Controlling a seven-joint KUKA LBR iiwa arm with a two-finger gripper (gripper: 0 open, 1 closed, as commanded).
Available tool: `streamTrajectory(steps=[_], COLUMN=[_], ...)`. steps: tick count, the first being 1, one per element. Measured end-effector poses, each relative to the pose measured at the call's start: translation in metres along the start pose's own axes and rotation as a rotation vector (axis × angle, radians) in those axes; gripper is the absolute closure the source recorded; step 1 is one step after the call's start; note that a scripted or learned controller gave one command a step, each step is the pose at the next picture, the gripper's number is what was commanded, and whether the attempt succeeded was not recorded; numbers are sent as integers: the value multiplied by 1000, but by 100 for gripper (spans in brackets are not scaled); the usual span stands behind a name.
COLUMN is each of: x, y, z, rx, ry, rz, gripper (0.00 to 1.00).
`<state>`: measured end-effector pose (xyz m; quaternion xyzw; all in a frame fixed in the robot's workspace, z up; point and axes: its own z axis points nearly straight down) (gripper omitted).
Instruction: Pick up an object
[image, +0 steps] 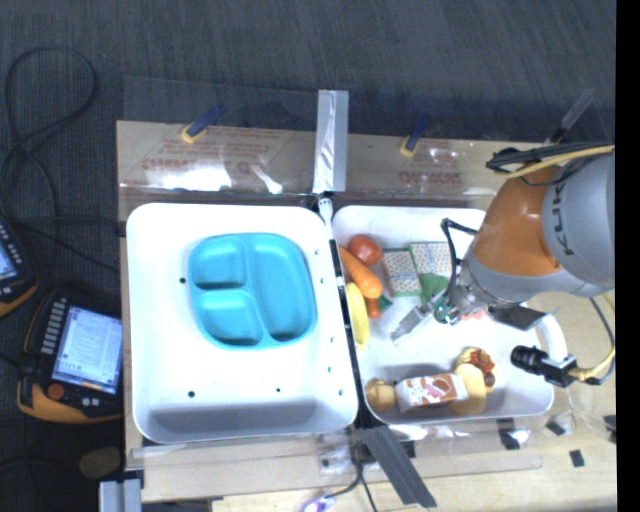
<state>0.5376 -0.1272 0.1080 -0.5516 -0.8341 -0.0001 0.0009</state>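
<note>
several crowded items near the gripper (432, 312), whose finger state cannot be told, could be knocked aside, notably the carrot (362, 273) and sponge (400, 270).

a dark grey carpeted floor (300, 50) surrounds the desk (150, 150), whose brown top shows along the far edge under a clear plastic sheet (230, 140) held by two yellow-and-blue clamps (200, 124). a strip of silver tape (331, 140) runs down the middle of that far edge. on the floor to the left lie black cables (45, 100) and a handheld control pendant (75, 355) with a lit screen and orange trim.
</note>
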Motion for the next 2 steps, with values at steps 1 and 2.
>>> streamTrajectory(steps=[1, 2], x=[-40, -77], y=[37, 97], z=[8, 20], rx=[1, -6], ry=[-2, -7], rz=[37, 521], gripper=[0, 0])
